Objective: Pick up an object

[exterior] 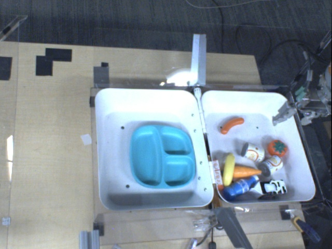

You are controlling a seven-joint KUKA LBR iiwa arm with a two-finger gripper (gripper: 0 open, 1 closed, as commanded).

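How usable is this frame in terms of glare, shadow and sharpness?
Camera view: a bright glare patch sits on the bench just behind the left bin; soft shadow darkens that bin's near wall below the blue divided tray; the small items in the right bin look soft, and the end effector at the right edge is blurry.
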